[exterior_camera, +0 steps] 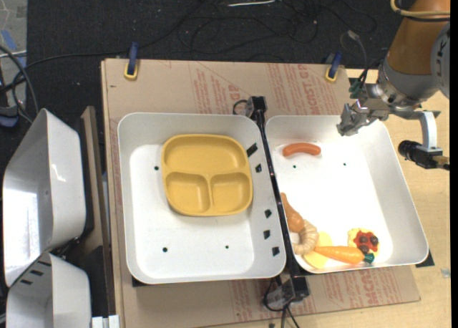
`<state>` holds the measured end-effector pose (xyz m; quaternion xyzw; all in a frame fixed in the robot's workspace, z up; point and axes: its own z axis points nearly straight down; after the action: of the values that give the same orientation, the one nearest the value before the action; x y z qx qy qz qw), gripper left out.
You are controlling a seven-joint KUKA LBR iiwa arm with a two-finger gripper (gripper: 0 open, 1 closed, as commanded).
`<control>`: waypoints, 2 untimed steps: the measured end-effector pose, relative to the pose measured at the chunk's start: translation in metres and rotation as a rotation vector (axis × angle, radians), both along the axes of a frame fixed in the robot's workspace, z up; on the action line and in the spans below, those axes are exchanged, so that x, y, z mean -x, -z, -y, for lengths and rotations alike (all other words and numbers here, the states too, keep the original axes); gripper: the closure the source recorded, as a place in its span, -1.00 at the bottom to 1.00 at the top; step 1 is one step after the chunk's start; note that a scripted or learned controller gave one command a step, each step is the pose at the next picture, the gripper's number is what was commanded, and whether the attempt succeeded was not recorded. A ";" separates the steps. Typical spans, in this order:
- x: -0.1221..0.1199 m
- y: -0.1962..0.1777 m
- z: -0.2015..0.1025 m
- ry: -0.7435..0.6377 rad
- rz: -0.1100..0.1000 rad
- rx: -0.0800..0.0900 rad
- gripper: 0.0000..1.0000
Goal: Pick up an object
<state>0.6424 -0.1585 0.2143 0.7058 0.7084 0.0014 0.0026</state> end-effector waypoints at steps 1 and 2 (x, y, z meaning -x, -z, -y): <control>-0.001 -0.053 0.000 0.000 -0.001 0.000 1.00; 0.015 -0.048 -0.056 -0.003 -0.007 -0.002 1.00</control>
<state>0.6269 -0.1022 0.2623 0.7048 0.7094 -0.0002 -0.0007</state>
